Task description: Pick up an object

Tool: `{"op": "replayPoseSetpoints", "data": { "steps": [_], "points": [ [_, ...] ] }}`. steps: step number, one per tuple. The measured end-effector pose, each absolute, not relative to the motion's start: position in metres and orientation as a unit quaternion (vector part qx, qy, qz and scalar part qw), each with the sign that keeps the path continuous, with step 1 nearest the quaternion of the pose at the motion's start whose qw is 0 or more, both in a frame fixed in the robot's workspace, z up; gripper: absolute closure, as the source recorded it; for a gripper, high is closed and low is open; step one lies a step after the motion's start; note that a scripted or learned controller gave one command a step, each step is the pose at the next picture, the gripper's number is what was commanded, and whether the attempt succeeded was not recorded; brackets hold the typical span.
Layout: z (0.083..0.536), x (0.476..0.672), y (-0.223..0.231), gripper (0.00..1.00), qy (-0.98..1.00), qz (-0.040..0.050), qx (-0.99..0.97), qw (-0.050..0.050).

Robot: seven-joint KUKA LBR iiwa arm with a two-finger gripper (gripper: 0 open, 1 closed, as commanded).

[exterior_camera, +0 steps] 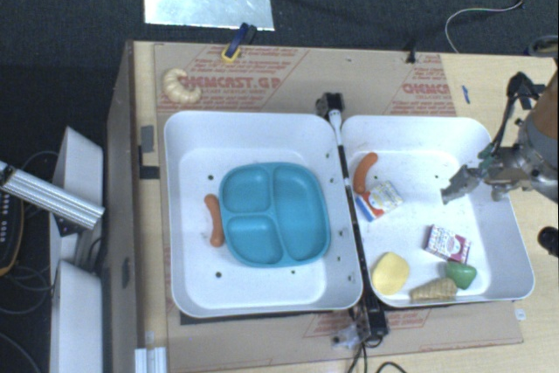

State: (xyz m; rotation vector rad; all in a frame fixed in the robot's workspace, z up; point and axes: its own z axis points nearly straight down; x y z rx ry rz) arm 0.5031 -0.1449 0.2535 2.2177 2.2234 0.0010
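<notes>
The right bin (pixel 410 144) holds an orange sausage (pixel 364 171), a small white packet with red and blue print (pixel 379 198), a pink-and-white carton (pixel 447 244), a yellow lemon-like piece (pixel 390 272), a green piece (pixel 462 275) and a tan cone (pixel 434 290). My gripper (pixel 456 188) hangs over the right side of that bin, above and right of the packet, apart from all objects. Nothing shows between its fingers.
The left bin (pixel 201 144) bears a blue divided plate (pixel 273 213) and another orange sausage (pixel 214 220) to its left. A divider bar (pixel 346 188) runs between the bins. A beige ring-shaped piece (pixel 181 84) lies on the cardboard behind the left bin.
</notes>
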Motion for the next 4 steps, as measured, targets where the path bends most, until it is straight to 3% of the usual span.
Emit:
{"op": "replayPoseSetpoints", "data": {
  "steps": [1,2,3,4],
  "points": [
    [0.161,0.584,-0.093,0.00,0.708,0.0000,0.706,0.000],
    [0.089,0.580,-0.085,0.00,0.708,0.0037,0.706,0.003],
    [0.086,0.637,-0.090,0.00,0.708,0.0010,0.706,0.002],
    [0.084,0.597,-0.103,0.00,0.708,0.0003,0.707,0.000]
  ]
}}
